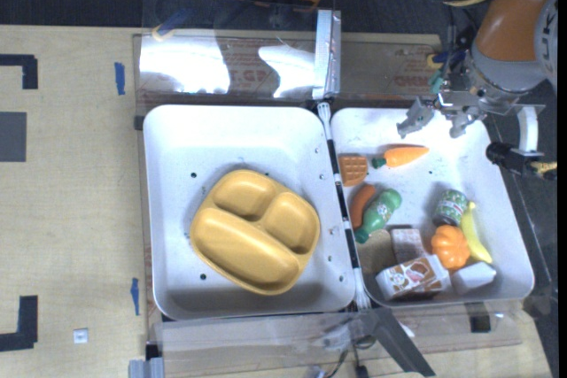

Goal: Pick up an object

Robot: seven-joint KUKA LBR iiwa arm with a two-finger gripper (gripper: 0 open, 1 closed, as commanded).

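worktop (71, 190) bears two bins | left bin (177, 137): yellow sectioned tray (255, 229) | right bin (514, 270): small toy foods | gripper (438, 114) hangs over far edge, fingers (414, 119) spread wide, holding nothing | carrot (403, 157) just near of it, lying crosswise: likely light, stiff, smooth plastic; pinch across thick orange middle

Glossy plastic yellow tray (255, 230) (smooth), matt white bins (177, 146), pale wood bench (71, 190) w/ grain.
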